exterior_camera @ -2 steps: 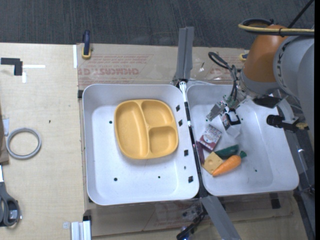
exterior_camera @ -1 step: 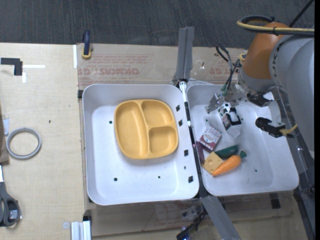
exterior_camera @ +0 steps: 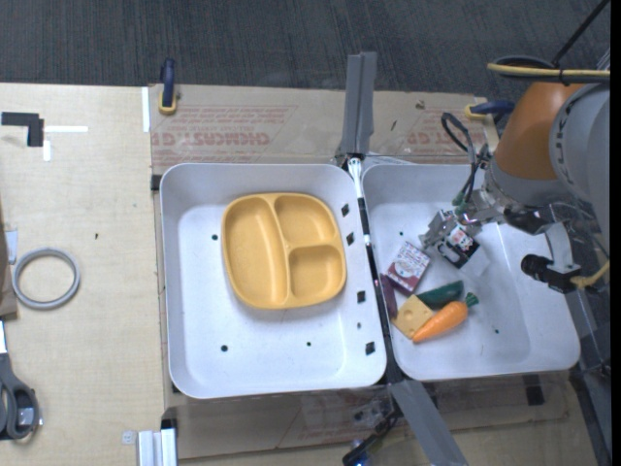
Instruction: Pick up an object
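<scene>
In the right bin (exterior_camera: pixel 505 352) lie a small maroon and white packet (exterior_camera: pixel 408 265), a yellow cheese wedge (exterior_camera: pixel 416 316), an orange toy carrot (exterior_camera: pixel 442 320) and a dark green piece (exterior_camera: pixel 446 293) just above the carrot. My gripper (exterior_camera: pixel 444 233) hangs low in that bin, up and to the right of the packet, with its metal fingers (exterior_camera: pixel 434 229) pointing left. A black and white part sits beside the fingers. Nothing shows between them.
A yellow divided plate (exterior_camera: pixel 284 250) rests in the left bin (exterior_camera: pixel 262 367). A grey divider bar (exterior_camera: pixel 359 105) runs between the bins at the back. On the bench at left lie a grey tape ring (exterior_camera: pixel 44 278) and scissors (exterior_camera: pixel 17 406).
</scene>
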